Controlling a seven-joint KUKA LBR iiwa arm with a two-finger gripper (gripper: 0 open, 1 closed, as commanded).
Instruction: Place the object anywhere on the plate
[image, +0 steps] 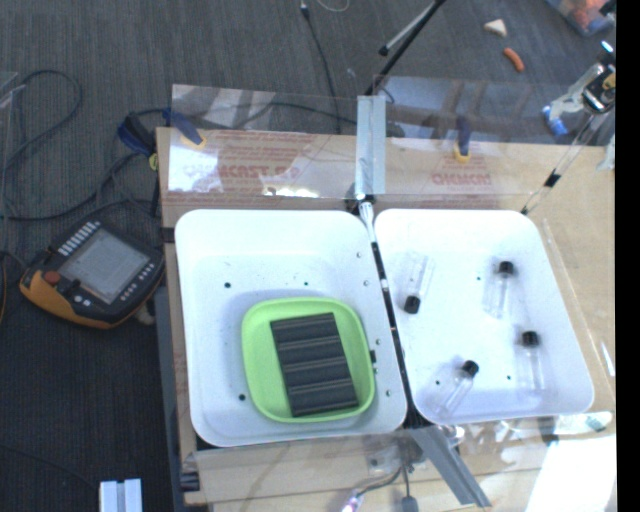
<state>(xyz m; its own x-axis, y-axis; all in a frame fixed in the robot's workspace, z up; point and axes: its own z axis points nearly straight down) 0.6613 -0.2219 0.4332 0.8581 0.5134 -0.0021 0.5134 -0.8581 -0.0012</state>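
A lime-green square plate (256, 340) lies in the left white bin (215, 280), toward its front. On the plate rests a dark grey ribbed rectangular block (315, 363), lying flat and covering most of the plate's middle. The right white bin (455, 245) holds several clear vials with black caps, among them one near the divider (413, 285), one at the back right (498, 285) and one at the front (456, 384).
A metal post (371, 150) stands at the back where the two bins meet. A clear panel (260, 150) runs behind both bins. A teach pendant (95, 272) and cables lie on the floor to the left.
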